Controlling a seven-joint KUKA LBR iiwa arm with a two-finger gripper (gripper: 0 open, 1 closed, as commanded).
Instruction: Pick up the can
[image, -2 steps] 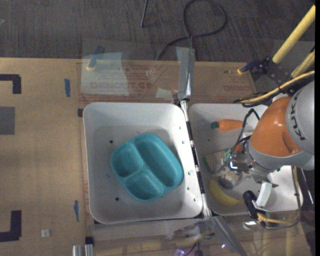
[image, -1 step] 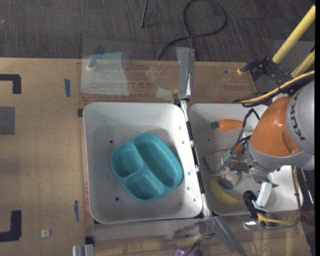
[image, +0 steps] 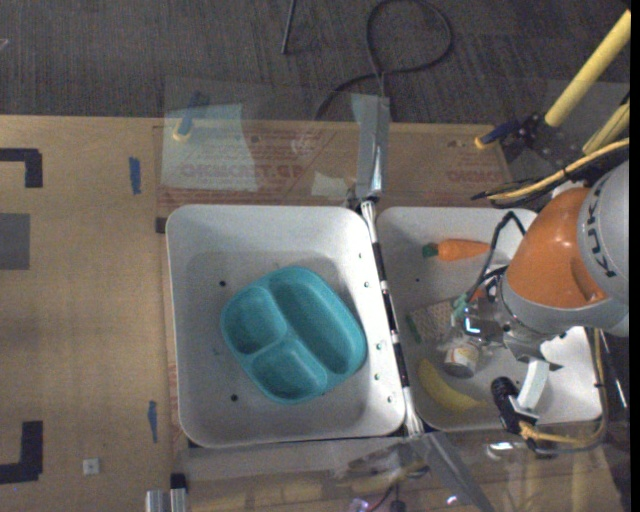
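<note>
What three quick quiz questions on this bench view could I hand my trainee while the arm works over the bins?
1. True or false: the teal plastic divided plate lies in the left white bin.
2. Which item lies near the far wall of the right white bin? A) the orange carrot B) the yellow banana C) the small metal can
3. Fill in: the can lies just beyond the ____, under the grey and orange arm.

Key: 1 true; 2 A; 3 banana.
</note>
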